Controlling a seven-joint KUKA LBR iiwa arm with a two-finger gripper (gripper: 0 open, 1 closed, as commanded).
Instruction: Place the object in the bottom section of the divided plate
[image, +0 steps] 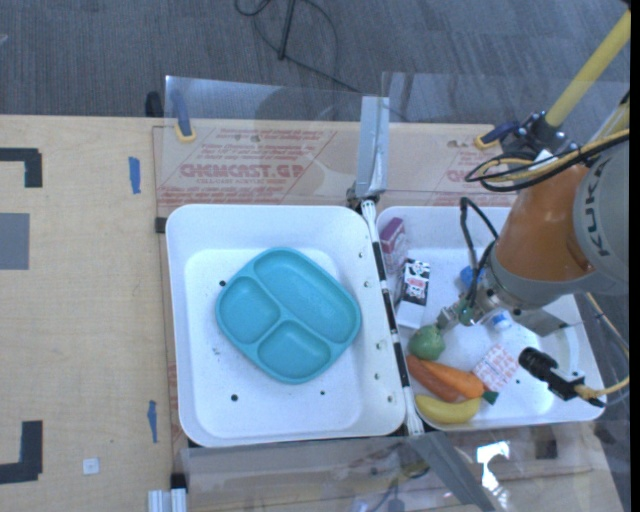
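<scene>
The left bin (200, 400) holds the blue divided plate (289, 314) at its centre, all three sections bare. In the right bin (565, 400), the gripper (452, 318) hangs just at two o'clock of the green apple (427, 343); whether it is clenched, I cannot tell. At five o'clock of the apple lie the carrot (447, 378) and the banana (447, 409).

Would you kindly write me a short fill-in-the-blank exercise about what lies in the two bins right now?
1. The blue divided plate lies in the ____ bin of the camera view.
2. The divided plate has ____ sections.
3. The toy carrot lies between the green apple and the yellow ____.
4. The gripper hovers nearest the ____ apple.

Missing words: left; three; banana; green
</scene>
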